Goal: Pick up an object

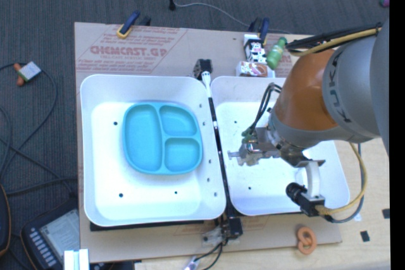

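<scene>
Where the arm point(335, 92) bends down into the right bin point(253, 199), its smooth grey shell and glossy orange band hide most of the wrist, and the metal gripper point(248, 152) shows just above the bin's white floor. Whether the fingers are apart or together I cannot tell, since they are small and tangled with wires and brackets; nothing can be made out between them. Both bins are shallow, smooth white plastic with rounded corners. Well to the left of the fingers, across the black divider, the left bin point(101, 199) holds a light blue plate point(161, 138), a rounded glossy tray split into three compartments, lying flat near the bin's middle. Beyond the fingers, past the far rim of the right bin, a small green bottle point(275, 54) and a printed packet point(254, 63) rest on the brown cardboard tabletop point(126, 54). Near the front edge, an orange ring point(306, 240) lies on that cardboard.
</scene>
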`<state>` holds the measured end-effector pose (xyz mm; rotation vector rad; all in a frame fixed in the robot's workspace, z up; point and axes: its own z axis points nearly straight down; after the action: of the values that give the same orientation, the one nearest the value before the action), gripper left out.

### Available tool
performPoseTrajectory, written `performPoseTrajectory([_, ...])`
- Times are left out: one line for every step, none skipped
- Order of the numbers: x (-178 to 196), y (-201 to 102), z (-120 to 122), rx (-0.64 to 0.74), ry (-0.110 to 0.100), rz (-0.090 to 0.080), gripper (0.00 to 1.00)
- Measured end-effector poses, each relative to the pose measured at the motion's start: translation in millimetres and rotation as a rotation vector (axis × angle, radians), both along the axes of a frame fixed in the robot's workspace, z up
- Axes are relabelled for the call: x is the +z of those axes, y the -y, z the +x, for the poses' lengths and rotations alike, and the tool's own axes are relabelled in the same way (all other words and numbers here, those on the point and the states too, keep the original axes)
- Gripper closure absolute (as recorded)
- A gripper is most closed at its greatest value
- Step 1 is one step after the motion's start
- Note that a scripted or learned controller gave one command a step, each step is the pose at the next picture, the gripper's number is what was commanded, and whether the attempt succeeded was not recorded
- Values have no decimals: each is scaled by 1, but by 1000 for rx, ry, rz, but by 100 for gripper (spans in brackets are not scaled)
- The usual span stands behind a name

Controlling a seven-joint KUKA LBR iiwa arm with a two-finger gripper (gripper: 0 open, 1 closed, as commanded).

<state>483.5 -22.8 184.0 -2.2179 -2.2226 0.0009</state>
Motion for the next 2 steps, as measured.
performPoseTrajectory([0, -57, 37, -1, -1, 0, 100])
performPoseTrajectory([0, 67, 65, -4, 0, -4, 100])
